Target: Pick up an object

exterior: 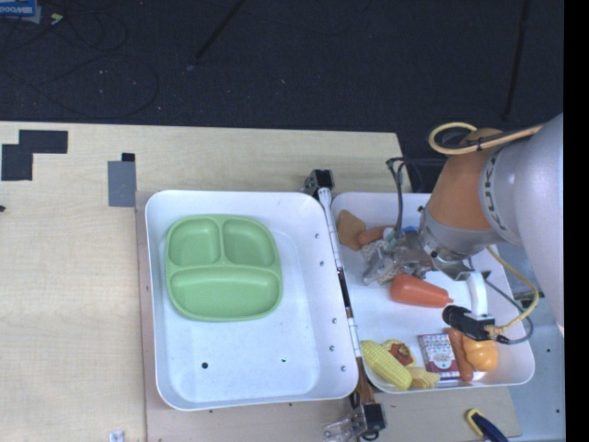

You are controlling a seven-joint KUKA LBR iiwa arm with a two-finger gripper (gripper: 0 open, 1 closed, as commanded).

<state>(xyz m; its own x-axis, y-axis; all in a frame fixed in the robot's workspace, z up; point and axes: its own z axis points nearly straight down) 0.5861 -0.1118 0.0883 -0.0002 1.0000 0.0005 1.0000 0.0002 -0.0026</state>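
My gripper [381, 265] hangs low over the upper left part of the right bin [368, 325], reaching in from the right. An orange carrot-shaped toy [420, 291] lies just right of and below it. A brown bread-like piece [350, 228] sits just above and left of the gripper, near the bin's top left corner. Along the bin's front edge lie a yellow corn cob [386, 365], a red and white packet [438, 354] and an orange fruit [481, 354]. Nothing shows clearly between the gripper's tips.
The left bin [248, 376] holds a green divided plate [223, 267] in its upper left part. A ridge with a black clip [320, 180] separates the two bins. The grey arm with its orange band [465, 196] covers the right bin's upper right corner.
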